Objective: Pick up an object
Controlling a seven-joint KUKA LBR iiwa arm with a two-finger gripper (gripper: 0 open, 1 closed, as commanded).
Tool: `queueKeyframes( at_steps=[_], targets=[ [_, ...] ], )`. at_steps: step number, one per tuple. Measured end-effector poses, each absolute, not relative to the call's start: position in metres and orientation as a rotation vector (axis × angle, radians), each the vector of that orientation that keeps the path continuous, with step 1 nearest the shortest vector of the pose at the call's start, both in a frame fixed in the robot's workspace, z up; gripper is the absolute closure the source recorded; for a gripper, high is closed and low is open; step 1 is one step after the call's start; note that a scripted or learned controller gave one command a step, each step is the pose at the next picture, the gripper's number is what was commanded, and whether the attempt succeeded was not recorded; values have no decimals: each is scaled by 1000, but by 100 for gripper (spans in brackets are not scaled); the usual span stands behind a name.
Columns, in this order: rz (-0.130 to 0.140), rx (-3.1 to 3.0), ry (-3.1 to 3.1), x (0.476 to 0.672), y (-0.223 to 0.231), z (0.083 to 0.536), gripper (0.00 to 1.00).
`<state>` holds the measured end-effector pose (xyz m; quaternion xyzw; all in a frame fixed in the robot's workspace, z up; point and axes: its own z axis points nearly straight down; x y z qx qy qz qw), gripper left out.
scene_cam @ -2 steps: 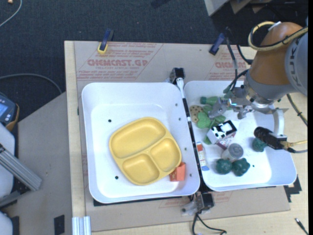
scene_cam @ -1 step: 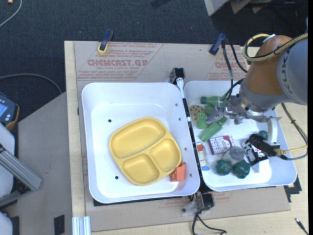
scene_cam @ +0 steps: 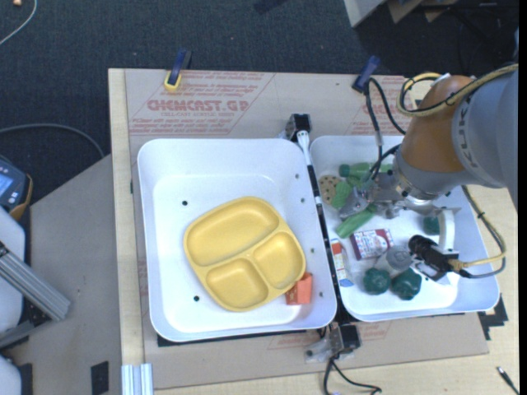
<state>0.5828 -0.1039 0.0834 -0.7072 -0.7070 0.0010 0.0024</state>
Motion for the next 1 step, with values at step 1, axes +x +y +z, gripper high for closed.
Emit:
queueKeyframes(
  at_steps=[1],
  targets=[
    [0, -2223, -2218, 583, -104, 95, 100]
  ],
)
